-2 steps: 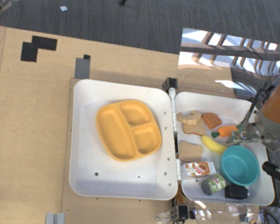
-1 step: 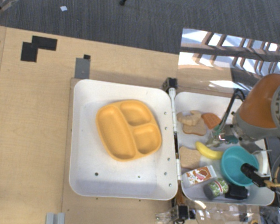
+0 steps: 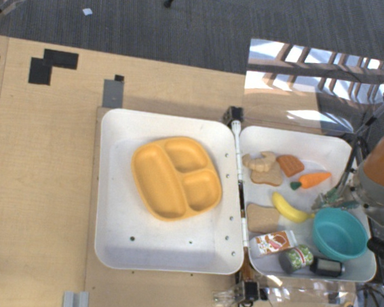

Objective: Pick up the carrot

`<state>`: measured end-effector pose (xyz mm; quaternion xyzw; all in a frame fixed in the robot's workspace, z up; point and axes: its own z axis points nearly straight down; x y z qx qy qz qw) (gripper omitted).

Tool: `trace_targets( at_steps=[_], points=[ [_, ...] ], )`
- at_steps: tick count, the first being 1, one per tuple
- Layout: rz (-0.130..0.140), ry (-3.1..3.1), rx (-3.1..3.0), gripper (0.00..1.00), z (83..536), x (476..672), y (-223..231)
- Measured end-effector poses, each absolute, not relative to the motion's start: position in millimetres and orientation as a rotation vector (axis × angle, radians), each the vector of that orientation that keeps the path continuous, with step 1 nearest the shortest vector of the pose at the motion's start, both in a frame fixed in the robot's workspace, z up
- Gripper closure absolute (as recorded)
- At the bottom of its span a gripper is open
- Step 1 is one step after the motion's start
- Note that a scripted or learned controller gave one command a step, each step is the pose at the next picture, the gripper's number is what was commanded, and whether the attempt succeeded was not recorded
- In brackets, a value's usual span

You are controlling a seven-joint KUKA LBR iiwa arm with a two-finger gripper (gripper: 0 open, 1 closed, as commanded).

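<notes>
Carrot (image 3: pixel 313 179), tapered glossy orange plastic, beside curved yellow banana (image 3: pixel 288 207), round teal bowl (image 3: pixel 338 233), hand's state cannot be told.

A robotics lab: a wooden desk (image 3: pixel 38 188) with two white bins (image 3: pixel 111 243), toy food, cables, grey carpet (image 3: pixel 125 13).
</notes>
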<state>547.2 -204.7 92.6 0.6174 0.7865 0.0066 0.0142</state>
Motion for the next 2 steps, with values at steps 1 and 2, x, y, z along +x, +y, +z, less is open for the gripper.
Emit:
trace_targets(
  at_steps=[1, 2],
  points=[
    [0.015, 2.457, 1.928, 0.0, 90.3, 544.7, -203.4],
    [0.012, 2.25, 2.176, 0.0, 143.4, 647.6, -203.3]
  ],
)
